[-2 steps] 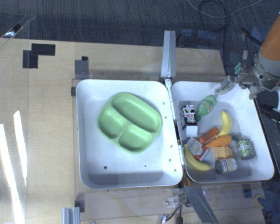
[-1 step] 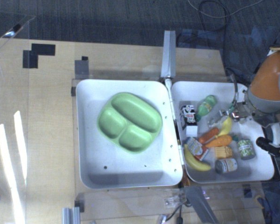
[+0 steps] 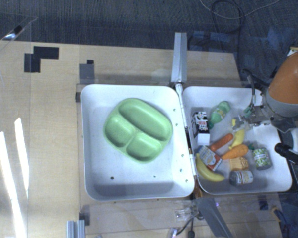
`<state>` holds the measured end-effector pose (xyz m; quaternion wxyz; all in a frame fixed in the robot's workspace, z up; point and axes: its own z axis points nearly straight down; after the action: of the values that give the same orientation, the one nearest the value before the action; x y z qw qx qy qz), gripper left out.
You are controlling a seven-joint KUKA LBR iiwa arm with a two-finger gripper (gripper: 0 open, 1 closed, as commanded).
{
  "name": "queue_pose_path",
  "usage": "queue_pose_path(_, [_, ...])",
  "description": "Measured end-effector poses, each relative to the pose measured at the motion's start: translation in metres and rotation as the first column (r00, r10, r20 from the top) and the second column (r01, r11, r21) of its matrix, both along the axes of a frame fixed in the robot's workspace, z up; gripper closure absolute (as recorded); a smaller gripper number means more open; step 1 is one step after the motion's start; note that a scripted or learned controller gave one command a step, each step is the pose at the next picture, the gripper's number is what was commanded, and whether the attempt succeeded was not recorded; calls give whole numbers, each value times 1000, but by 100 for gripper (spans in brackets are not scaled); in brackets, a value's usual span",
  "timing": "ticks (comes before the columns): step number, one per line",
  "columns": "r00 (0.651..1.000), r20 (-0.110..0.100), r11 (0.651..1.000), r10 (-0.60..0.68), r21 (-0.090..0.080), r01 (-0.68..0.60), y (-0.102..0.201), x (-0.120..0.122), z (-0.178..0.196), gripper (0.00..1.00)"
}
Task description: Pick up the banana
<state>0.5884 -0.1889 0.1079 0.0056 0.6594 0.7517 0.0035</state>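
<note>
Reaching in from the right, the arm [image 3: 288,88] hangs over the upper right part of the right bin [image 3: 283,185]. Gripper [image 3: 249,114] sits near the bin's top right corner; finger state cannot be told from this view. Banana [image 3: 208,171] lies at the bin's lower left, touching a small carton [image 3: 209,157], well apart from the gripper. Carrot [image 3: 235,151] and two cans nearby. Left bin [image 3: 89,133] holds a green divided plate [image 3: 138,129].
</note>
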Motion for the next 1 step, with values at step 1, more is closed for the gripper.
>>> queue_pose_path(1, [999, -4, 999, -44, 0, 44, 12, 61, 85, 100])
